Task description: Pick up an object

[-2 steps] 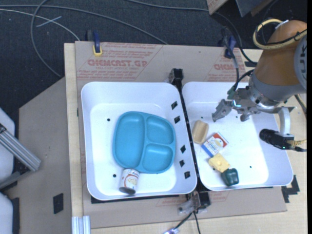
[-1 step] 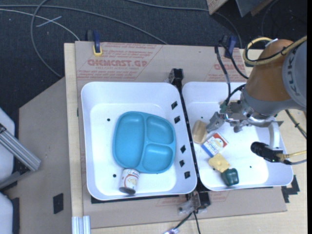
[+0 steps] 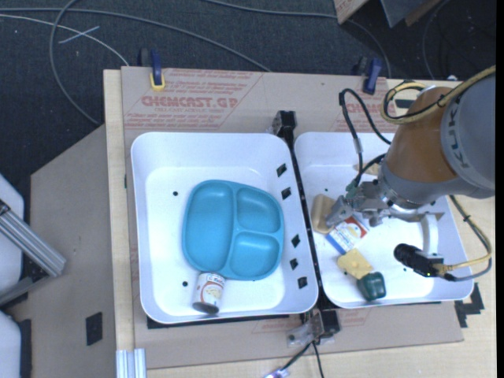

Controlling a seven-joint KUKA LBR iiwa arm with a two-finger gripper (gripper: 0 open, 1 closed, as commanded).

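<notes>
- Hand (image 3: pixel 352 209) low in the right bin (image 3: pixel 409 294), reaching in from the right under the grey and orange arm (image 3: pixel 441 148); its metal tip sits over a cluster of small objects near the bin's left wall.
- How far the hand is spread, or whether it pinches anything, I cannot tell: the tip is small and blends into the clutter beneath it, and no object can be made out in its grip.
- It seems to hover over or touch the red-and-white packet (image 3: pixel 346 232); contact cannot be confirmed.
- Candidate things to pick, all in the right bin: a tan piece (image 3: pixel 322 212) just left of the hand, the packet below it, a yellow block (image 3: pixel 354 263) nearer the front, and a green object (image 3: pixel 372 286) touching or just beside the yellow block.
- The left bin (image 3: pixel 150 211) carries a blue divided plate (image 3: pixel 232 228) and a small can (image 3: pixel 208 291) lying at its near edge, well apart from the hand.
- Judgement: the step in hand is the descent and closing on one item in the cluster.
- To do it well, I would centre over a single object, since the tan piece and packet lie close together and a straddling grip could slip off both.
- The bin's left wall is near, so any approach should stay clear of it.
- A flat packet probably offers little to clamp; the blocky yellow piece looks easier.
</notes>
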